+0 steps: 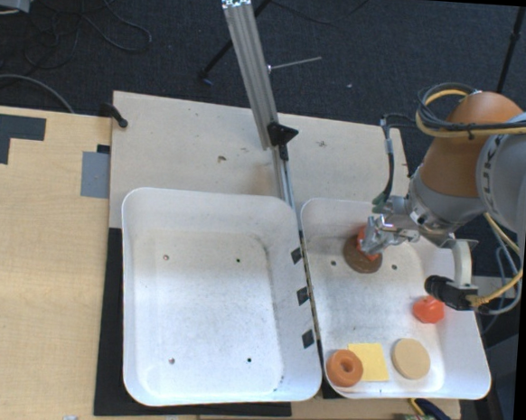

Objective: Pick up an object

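Two white bins sit side by side on the counter (196, 145). In the right bin (468, 375), the gripper (374, 240) hangs over a brown disc (363, 258); the finger spacing cannot be told. No writing is legible.

Two bins are set side by side: the left bin (145, 213) and the right bin (467, 379). In the right bin, a disc (363, 257) lies toward the back under the gripper (375, 238). A ring (346, 368), a flat square (371, 360) and a round biscuit (411, 358) are lined along the front, with a small fruit (428, 309) behind the biscuit.
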`<control>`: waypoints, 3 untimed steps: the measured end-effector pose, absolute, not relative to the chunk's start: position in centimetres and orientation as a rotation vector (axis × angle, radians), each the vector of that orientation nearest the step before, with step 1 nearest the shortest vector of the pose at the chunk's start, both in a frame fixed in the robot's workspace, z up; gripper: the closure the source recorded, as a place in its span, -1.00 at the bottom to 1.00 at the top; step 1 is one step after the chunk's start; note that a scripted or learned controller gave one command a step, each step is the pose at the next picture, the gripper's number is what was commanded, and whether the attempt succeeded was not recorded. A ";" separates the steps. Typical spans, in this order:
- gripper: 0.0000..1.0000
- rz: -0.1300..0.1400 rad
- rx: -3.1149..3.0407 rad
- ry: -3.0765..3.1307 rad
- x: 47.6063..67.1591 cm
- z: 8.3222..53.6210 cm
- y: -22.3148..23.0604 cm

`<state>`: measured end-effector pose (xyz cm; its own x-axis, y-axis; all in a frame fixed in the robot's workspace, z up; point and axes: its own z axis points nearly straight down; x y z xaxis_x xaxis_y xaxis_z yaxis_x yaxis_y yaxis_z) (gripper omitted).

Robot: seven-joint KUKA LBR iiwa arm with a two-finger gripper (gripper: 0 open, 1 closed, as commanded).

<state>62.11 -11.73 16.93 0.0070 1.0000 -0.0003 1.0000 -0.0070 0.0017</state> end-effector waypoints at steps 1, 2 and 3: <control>1.00 0.003 2.220 2.220 62.7 21.4 -11.5; 1.00 0.004 2.218 2.221 62.9 26.9 -10.7; 1.00 -0.002 2.220 2.228 62.3 26.4 -5.7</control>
